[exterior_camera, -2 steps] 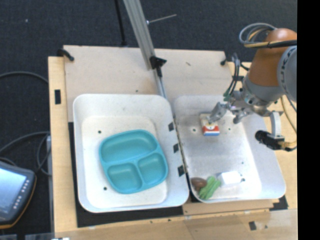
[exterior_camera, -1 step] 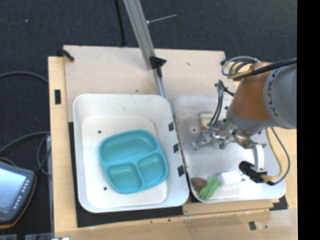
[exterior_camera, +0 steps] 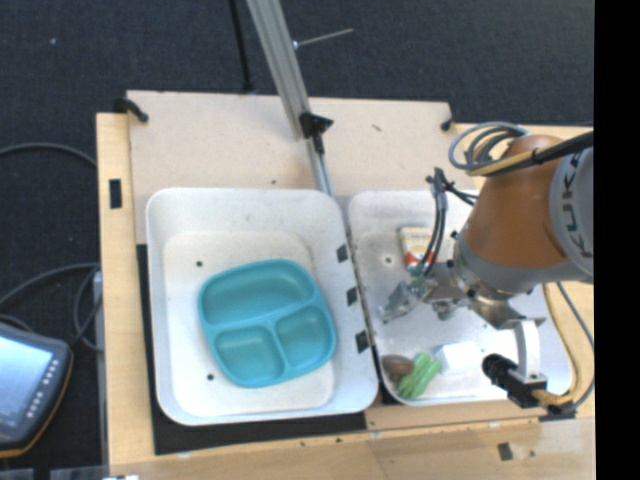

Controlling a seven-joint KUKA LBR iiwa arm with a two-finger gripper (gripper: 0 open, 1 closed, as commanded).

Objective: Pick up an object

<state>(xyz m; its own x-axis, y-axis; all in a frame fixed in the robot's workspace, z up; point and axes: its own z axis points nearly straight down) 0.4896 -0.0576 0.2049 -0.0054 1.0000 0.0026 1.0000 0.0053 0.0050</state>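
Lettering on the arm, little else legible

Dark capital letters run down the grey casing of the arm (exterior_camera: 572, 208) at the right edge, just past its orange band; they look like "KU", the rest cut off by the frame. The small packet (exterior_camera: 415, 240) in the far part of the right bin (exterior_camera: 375, 218) carries red and pale print, too small and blurred to read.
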